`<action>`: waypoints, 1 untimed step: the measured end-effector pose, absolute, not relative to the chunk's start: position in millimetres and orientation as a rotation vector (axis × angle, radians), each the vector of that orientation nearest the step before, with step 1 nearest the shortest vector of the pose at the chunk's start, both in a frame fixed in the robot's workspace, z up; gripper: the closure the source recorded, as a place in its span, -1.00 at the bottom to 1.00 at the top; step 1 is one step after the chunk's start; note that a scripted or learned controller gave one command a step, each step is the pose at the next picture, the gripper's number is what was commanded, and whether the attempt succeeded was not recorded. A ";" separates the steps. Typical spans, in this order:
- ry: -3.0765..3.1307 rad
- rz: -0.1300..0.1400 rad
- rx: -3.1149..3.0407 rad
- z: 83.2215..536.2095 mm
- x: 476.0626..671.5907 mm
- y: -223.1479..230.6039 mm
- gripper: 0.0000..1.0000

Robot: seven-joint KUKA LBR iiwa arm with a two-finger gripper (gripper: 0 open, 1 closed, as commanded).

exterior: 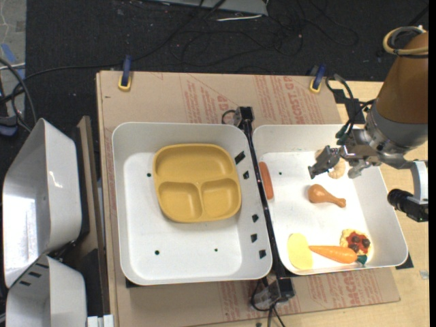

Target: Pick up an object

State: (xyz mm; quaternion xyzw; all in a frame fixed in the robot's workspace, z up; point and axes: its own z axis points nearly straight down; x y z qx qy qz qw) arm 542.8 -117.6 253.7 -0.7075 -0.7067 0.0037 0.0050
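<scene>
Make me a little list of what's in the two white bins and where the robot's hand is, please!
left bin: yellow divided plate
right bin: hot dog, chicken drumstick, carrot, yellow slice, pizza piece, pale item
end effector: over right bin's top edge, at the pale item
grasp: cannot tell

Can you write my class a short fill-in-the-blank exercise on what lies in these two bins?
1. The yellow divided plate lies in the ____ bin.
2. The plate has ____ compartments.
3. The carrot lies in the right bin, near its ____ edge.
4. The chicken drumstick lies just below the ____ in the view.

Missing words: left; three; front; gripper
</scene>
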 end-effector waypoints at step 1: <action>-2.222 0.001 -2.220 259.6 545.0 -117.4 -1.00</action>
